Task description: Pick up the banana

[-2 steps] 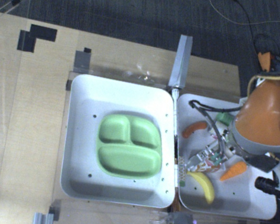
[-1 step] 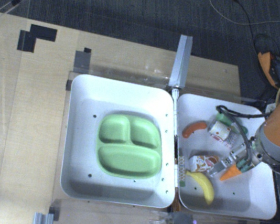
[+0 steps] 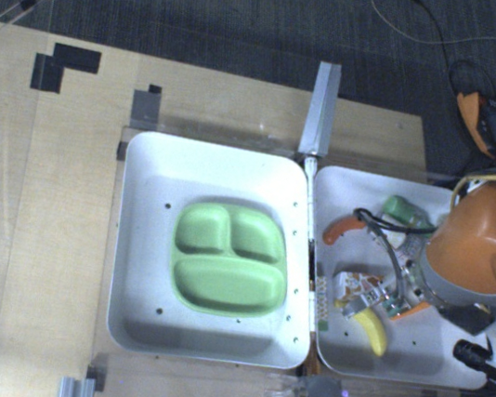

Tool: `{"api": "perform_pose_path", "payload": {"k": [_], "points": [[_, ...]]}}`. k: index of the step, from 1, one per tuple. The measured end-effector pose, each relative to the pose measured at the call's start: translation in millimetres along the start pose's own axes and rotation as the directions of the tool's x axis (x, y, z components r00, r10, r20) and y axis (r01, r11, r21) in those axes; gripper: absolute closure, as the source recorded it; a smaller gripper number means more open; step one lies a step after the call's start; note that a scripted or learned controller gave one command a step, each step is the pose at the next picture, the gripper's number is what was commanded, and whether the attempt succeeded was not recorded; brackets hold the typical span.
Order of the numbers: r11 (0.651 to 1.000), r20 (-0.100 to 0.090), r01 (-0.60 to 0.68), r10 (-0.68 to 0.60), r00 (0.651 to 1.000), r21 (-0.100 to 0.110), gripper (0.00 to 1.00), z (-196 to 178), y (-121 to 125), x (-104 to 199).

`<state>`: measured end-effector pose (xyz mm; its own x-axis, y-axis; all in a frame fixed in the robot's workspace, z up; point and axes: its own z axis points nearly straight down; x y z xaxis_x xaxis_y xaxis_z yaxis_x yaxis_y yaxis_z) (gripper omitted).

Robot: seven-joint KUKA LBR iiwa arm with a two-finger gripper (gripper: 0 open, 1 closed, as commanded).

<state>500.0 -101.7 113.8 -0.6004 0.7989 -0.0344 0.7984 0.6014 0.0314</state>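
Note:
The yellow banana (image 3: 374, 335) lies in the right bin (image 3: 427, 369), near its front wall and left of centre. My gripper (image 3: 369, 296) hangs low just above and left of the banana's upper end, close to it or touching it. The arm's orange band (image 3: 476, 245) and grey wrist cover the right half of that bin. Nothing visibly lifts the banana off the bin floor.
The left bin (image 3: 140, 250) holds a green divided plate (image 3: 228, 258). In the right bin, a red-orange curved item (image 3: 343, 226) lies at the upper left, a green item (image 3: 403, 209) at the back, and a small orange piece (image 3: 414, 309) by the wrist. A metal divider post (image 3: 321, 111) stands between the bins.

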Motion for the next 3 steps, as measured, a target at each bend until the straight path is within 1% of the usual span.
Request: {"api": "perform_pose_path", "payload": {"k": [1, 2, 3], "points": [[0.942, 0.009, -0.335, 0.335, 0.942, -0.017, 0.00, 6, 7, 0], [0.998, -0.012, -0.063, 0.063, 0.998, 0.014, 0.00, -9, 2, 11], [0.999, -0.031, 0.031, -0.030, 0.999, 0.026, 0.00, -25, 22, 0]]}}
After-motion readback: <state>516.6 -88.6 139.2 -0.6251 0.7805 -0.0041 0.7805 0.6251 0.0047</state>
